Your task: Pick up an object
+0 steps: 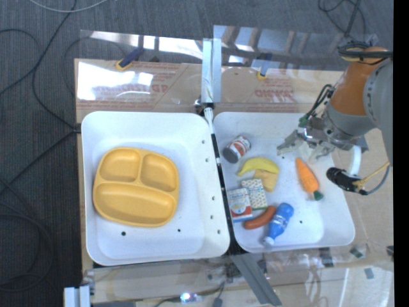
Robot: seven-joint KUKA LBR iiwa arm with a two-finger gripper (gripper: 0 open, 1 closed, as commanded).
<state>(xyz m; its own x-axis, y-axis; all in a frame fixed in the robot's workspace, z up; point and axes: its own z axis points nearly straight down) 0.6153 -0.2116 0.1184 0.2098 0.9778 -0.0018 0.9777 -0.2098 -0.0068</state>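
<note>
Camera view caught my jaws (311, 139) spread and holding nothing, hovering over the right bin (332, 232), where the pickable things lay. The carrot (307, 177) sat just below them, nearest, so I judged it the likeliest target; the banana (259, 166) lay farther left.

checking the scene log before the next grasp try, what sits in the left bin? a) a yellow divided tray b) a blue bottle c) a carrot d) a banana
a: the yellow divided tray lies alone in the left bin, while the banana, blue bottle and carrot all lie in the right bin.
</note>
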